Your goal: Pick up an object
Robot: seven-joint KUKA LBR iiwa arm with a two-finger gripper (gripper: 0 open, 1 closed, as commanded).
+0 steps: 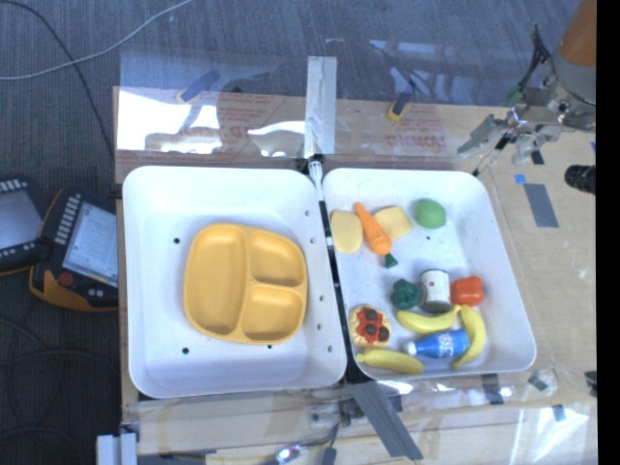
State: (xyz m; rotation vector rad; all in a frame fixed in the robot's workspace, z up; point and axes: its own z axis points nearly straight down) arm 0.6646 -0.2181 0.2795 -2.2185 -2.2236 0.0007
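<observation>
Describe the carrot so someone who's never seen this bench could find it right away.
Look in the right bin, near its top left corner. The carrot lies slanted between two pale yellow pieces. It alone is orange and tapered, with a green tip.

Toy foods clustered in the right bin (504, 260), all lying loose on its floor.
Green ball (430, 213) near far right corner. Orange carrot (372, 232) slants by the far left side, between a pale yellow piece (346, 231) at the left wall and a yellow wedge (392, 222). Mid-bin: dark green broccoli-like piece (406, 293) touching a small white can (436, 287), red piece (467, 290) just beside it. Near edge: pizza-like slice (370, 325), yellow banana (427, 320), second banana (391, 360), blue can (441, 347) on its side, third curved yellow piece (475, 335) along its right.
</observation>
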